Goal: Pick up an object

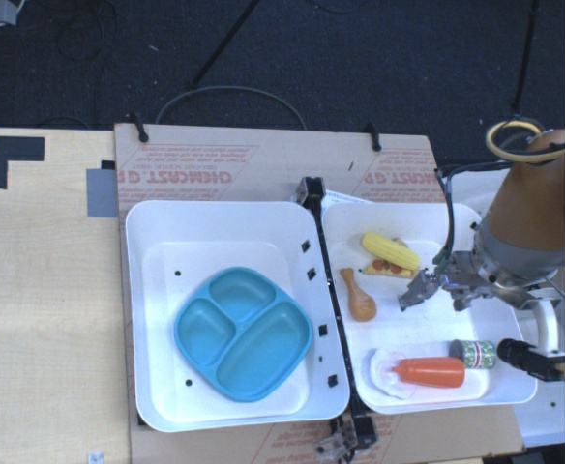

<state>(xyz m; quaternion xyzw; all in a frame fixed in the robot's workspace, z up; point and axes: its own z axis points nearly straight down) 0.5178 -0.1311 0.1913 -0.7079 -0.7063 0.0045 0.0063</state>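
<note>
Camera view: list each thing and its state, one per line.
Grey two-finger gripper: fingers apart, holding nothing, over the right white bin.
Yellow corn cob: lying flat, free.
Brown wooden spoon: lying flat, untouched.
Orange bottle: on its side.
Blue divided plastic plate: flat in the left white bin.

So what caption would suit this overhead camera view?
Robot arm reaching into right bin of toy food; blue plate in left bin.

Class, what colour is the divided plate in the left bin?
Light blue, seen in the camera view: the divided plate.
</note>
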